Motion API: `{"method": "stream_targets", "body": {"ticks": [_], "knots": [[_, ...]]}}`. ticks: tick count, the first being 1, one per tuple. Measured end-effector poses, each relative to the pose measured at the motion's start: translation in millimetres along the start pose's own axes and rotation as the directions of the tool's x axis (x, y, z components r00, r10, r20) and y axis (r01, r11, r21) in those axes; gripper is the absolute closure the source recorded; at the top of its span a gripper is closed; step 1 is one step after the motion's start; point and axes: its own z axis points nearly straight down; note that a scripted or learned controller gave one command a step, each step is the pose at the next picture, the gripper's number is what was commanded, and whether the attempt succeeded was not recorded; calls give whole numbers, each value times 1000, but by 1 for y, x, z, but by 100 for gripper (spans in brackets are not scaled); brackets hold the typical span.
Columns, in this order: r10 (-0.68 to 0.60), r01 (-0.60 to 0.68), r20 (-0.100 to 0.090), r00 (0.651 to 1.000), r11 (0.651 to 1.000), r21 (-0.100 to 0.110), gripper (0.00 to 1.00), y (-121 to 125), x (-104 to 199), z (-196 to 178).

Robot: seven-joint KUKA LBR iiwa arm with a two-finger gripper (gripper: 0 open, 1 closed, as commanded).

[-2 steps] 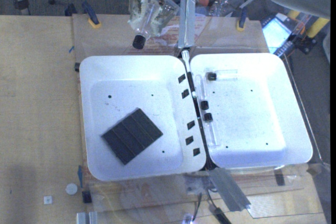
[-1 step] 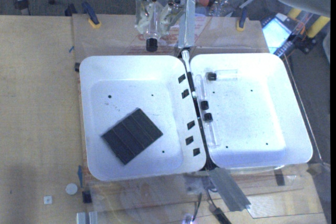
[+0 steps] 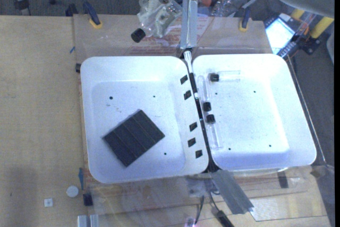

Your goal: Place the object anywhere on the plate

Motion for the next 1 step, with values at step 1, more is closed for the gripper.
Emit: {"method": "stream_targets", "body": {"ticks": [1], "knots": [[-767, 767, 4, 642, 642, 3, 100, 5, -3, 0]]}}
